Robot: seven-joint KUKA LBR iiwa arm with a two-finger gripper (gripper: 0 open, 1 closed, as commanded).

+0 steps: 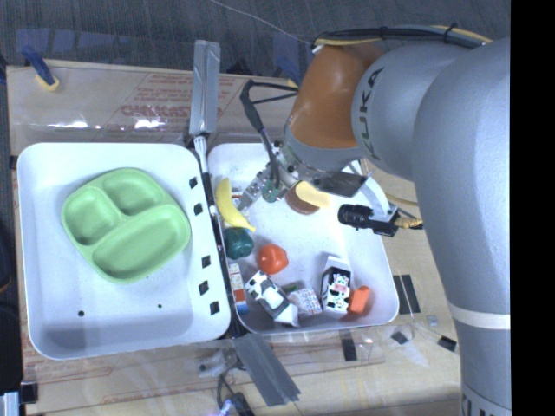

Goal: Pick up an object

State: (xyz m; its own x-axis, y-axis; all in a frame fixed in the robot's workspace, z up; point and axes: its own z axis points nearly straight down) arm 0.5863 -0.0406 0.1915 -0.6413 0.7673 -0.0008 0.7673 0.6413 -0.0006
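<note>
The claw [260, 189] hangs in the right bin [381, 258] near its far left corner, just beside the banana [229, 204]; its opening cannot be told.

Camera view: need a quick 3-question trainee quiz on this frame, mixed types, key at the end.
1. True or false: the green divided plate lies in the same bin as the banana.
2. Multiple choice: the pincer is over which bin? A) left bin B) right bin C) neither
3. Fill in: the small carton with the cow pattern stands beside an ___ coloured object near the right bin's lower right corner.

Key: 1 false; 2 B; 3 orange
</note>
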